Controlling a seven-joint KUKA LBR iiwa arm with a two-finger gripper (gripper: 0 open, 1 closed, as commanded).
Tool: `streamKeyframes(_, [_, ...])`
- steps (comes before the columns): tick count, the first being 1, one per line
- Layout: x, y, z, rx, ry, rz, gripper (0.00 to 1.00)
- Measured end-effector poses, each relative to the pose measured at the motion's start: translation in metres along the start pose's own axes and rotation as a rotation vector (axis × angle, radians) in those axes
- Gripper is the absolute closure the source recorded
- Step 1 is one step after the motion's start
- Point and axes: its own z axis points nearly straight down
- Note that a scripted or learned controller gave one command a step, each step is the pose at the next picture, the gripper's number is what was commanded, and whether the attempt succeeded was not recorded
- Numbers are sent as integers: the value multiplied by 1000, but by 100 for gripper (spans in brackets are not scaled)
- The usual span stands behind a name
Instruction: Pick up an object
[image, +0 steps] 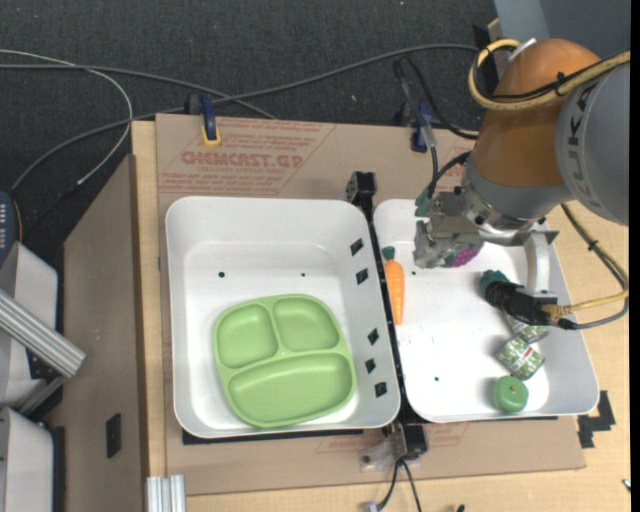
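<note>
A green plate (286, 358) with three parts sits in the left bin (190, 290). In the right bin (440, 395), a green round thing (511, 394) lies at 5 o'clock, a small can (521, 354) just above it. An orange carrot (396, 291) lies at 9 o'clock. The claw (440, 246) hangs at 12 o'clock; I cannot tell whether it is open or closed.

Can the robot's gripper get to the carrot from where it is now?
Probably yes. The carrot lies by itself near the right bin's left wall, with nothing on top of it. The gripper hangs just beside it. The wall close by might crowd one finger a bit.
</note>
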Motion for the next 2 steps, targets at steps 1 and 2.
streamKeyframes(1, [46, 24, -3, -2, 0, 0, 100])
streamKeyframes(2, [88, 47, 1, -1, 0, 2, 100])
